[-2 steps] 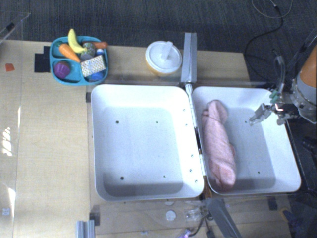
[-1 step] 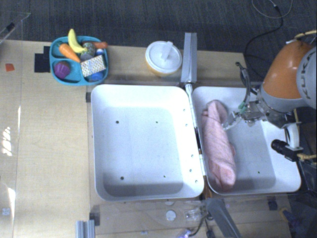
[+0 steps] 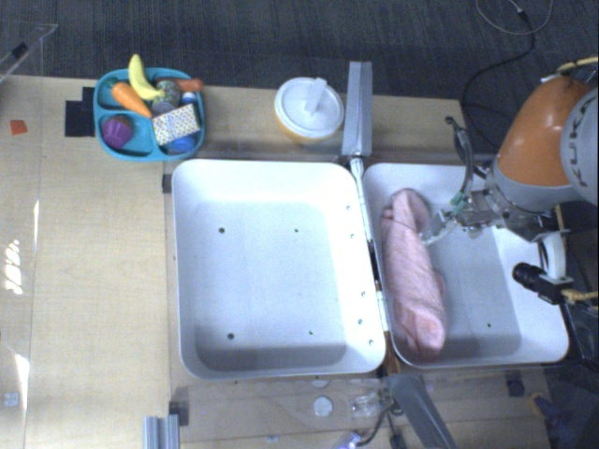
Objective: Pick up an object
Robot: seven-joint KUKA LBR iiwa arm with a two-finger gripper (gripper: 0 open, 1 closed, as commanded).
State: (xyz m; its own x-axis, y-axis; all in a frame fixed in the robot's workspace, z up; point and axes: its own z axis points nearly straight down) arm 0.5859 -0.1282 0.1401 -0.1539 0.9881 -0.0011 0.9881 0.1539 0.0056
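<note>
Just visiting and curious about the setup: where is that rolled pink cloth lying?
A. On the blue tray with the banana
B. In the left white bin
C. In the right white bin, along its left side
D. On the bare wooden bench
C: the pink cloth lies lengthwise inside the right bin, close to its left wall.

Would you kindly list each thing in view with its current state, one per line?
Pink cloth: rolled up, lying lengthwise along the right bin's left side.
Right bin: holds the cloth.
Left bin: nothing visible inside.
Gripper: low over the right bin, at the cloth's upper end.
Blue tray: filled with toy food.
Lidded cup: upright, closed.
</note>
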